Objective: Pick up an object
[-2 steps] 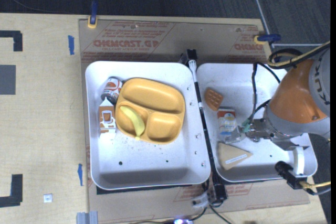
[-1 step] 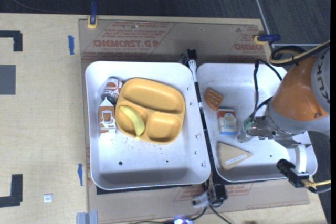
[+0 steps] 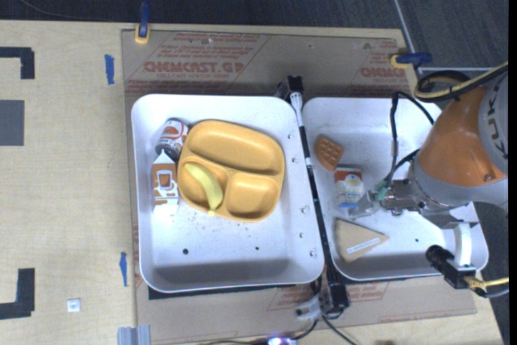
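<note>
In the right bin (image 3: 408, 113) lie a brown waffle-like cracker (image 3: 328, 151), a small white carton with a red top (image 3: 350, 187) and a tan wedge-shaped piece (image 3: 358, 239). My gripper (image 3: 383, 196) reaches in from the right, low over the bin's middle, just right of the small carton and above the wedge. The grey and orange wrist (image 3: 456, 157) hides the bin's right side. Nothing is visibly lifted off the bin floor.
The left bin (image 3: 234, 262) holds a yellow compartment tray (image 3: 242, 149) with a banana (image 3: 206, 186) in it, a can (image 3: 170, 137) and a small orange-and-white carton (image 3: 164, 182) along its left wall. A black divider bar (image 3: 305, 166) runs between the bins.
</note>
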`<state>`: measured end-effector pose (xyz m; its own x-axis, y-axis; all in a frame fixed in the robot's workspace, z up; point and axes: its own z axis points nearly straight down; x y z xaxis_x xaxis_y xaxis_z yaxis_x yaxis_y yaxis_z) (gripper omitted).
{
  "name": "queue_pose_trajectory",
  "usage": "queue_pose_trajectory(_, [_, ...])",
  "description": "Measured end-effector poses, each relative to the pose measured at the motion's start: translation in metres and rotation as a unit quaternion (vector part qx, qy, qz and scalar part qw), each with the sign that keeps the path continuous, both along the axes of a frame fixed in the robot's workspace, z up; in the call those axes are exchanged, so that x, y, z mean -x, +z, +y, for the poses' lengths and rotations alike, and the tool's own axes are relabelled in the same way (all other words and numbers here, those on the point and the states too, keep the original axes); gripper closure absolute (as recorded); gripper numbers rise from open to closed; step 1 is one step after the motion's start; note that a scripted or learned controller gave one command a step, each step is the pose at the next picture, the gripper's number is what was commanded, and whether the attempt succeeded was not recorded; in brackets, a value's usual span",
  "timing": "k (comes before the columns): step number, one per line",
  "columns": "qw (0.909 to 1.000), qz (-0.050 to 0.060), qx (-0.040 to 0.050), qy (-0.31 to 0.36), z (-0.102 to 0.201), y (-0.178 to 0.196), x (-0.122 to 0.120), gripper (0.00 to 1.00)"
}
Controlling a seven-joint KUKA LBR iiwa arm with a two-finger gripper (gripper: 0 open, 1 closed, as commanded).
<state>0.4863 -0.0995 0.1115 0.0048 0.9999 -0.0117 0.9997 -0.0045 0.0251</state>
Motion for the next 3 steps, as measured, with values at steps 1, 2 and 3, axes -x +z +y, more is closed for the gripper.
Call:
queue_pose_trajectory(1, [1.0, 0.006, -0.0059, 0.001, 0.003, -0.021, 0.003, 0.0])
queue_pose_trajectory(2, [1.0, 0.001, 0.002, 0.0, -0.003, -0.01, 0.001, 1.0])
queue_pose_trajectory(3, [0.9999, 0.012, -0.0064, 0.003, 0.074, 0.073, -0.013, 1.0])
